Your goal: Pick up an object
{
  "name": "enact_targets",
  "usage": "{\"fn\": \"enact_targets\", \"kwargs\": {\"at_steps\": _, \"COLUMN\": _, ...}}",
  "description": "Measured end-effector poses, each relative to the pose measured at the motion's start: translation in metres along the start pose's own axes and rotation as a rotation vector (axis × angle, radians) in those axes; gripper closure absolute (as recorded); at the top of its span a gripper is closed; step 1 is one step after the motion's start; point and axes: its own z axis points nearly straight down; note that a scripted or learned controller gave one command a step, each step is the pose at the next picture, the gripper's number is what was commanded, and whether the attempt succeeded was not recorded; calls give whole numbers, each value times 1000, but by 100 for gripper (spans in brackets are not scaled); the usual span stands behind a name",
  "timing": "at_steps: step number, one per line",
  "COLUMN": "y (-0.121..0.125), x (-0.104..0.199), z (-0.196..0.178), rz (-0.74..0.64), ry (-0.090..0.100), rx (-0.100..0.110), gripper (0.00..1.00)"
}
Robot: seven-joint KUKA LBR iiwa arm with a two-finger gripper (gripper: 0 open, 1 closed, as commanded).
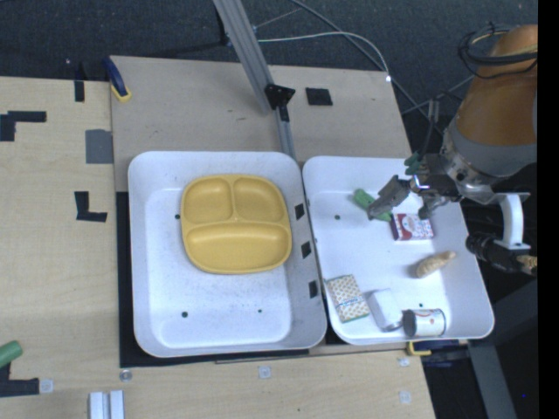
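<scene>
The table [52,260] is pale wood and carries two shallow white bins side by side. The left bin [153,260] holds a yellow plate [236,223] with three compartments, lying flat toward the bin's far half. The right bin [349,251] holds the small things.

The arm [502,85] comes in from the right, its orange section above the grey wrist, and reaches over the far right part of the right bin. Its pincer [406,201] hangs there with the two fingers spread apart, one dark finger [384,203] slanting toward the left and the other nearer the wrist; nothing sits between them.

Just below the pincer lies a small red and white packet [410,228], flat on the bin floor. A green piece [363,199] lies just beside the left finger, possibly touching it, though the view is too coarse to be sure. Nearer the front, a tan, peanut-shaped thing [434,264] lies well apart from the packet. Along the front edge sit a checked pad [346,297], a grey block [381,307] beside it, and a small white cylinder with a red end [425,322] on its side.
</scene>
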Motion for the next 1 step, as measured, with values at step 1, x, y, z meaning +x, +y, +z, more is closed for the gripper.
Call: {"fn": "enact_targets", "kwargs": {"at_steps": 1, "y": 2, "x": 0, "z": -5, "rz": -2, "ry": -1, "rx": -10, "gripper": 0}}
